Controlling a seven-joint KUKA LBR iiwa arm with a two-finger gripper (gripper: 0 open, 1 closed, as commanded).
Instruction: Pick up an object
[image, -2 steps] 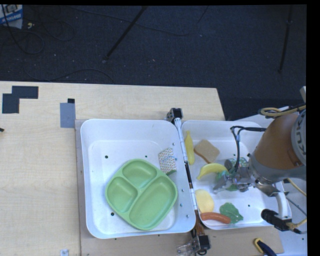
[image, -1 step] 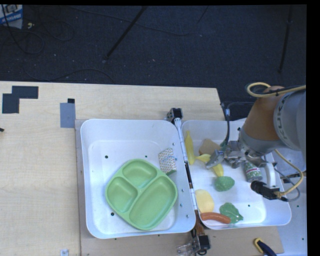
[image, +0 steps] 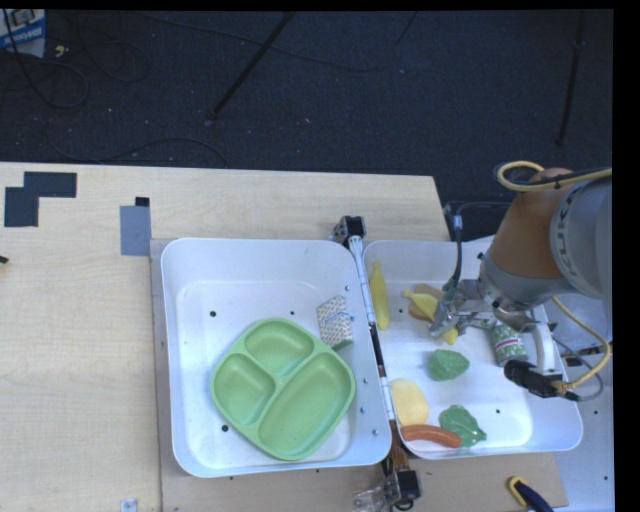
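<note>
Left bin (image: 190, 300) holds green divided plate (image: 285, 387), small patterned packet (image: 336, 320) just beside it. Right bin (image: 560, 430): yellow lemon-like piece (image: 408, 400), green leafy toys (image: 448, 364), sausage (image: 430, 435), small can (image: 508, 346). Gripper (image: 447, 322) low over yellow item (image: 422, 302) near the bin's top; finger state can't tell, nothing visibly held. Step: reaching to grasp. Next: close on item, lift straight.

Wooden bench (image: 80, 330) bears two white bins (image: 185, 300)
</note>
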